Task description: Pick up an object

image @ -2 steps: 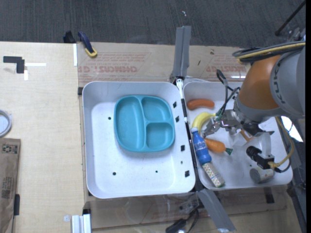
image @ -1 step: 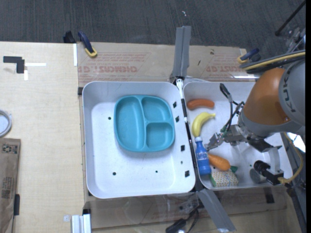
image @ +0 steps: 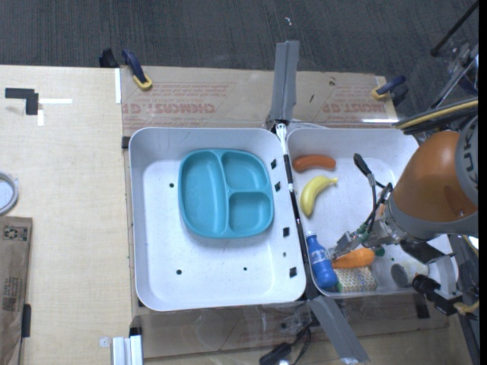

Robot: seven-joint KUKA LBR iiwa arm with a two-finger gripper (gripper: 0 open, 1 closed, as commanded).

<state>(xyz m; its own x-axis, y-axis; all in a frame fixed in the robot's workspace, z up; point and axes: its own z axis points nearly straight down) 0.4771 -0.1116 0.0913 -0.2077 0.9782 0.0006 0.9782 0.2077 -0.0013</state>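
The right bin (image: 344, 137) holds an orange-red sausage (image: 314, 162), a yellow banana (image: 314, 193), a blue bottle (image: 320, 262) lying by the left wall, and an orange carrot (image: 354, 259) near the front. The arm's orange band (image: 434, 181) hangs over the bin's right side. My gripper (image: 351, 242) is low in the bin, just above the carrot and right of the bottle. Nothing is visibly lifted.
A teal divided plate (image: 226, 192) lies in the left bin (image: 135, 204). A tan mesh pad (image: 358, 280) sits under the carrot at the front wall. A black-handled utensil (image: 365, 169) lies near the banana. A grey divider (image: 285, 82) stands behind the bins.
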